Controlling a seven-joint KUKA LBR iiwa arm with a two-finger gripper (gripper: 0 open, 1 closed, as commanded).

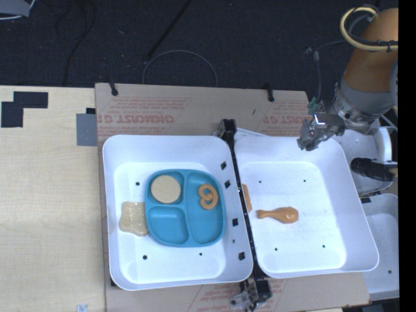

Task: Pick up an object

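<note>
A wooden bench [45, 194] under a dark floor carries a cardboard sheet [195, 112] with two white bins side by side. The right bin [325, 255] is the landmark for all positions below.

The drumstick [278, 214] lies flat near the middle of the right bin, thin handle toward the left bin [127, 151], bulb away from it. A thin tan piece [246, 197] rests against the right bin's left wall. In the left bin, a blue tray [179, 229] holds a round cracker [165, 188] and a pretzel [208, 196]; a pale slice [133, 218] touches the tray's outer side.

The gripper [312, 137] hangs over the right bin's far rim, well apart from the drumstick. It carries nothing visible; its opening cannot be determined at this resolution.

Handling estimate: the drumstick is probably a light, rigid plastic toy with a smooth, possibly slippery surface. Grasp across the narrow neck beside the bulb, fingers square to its long axis.
</note>
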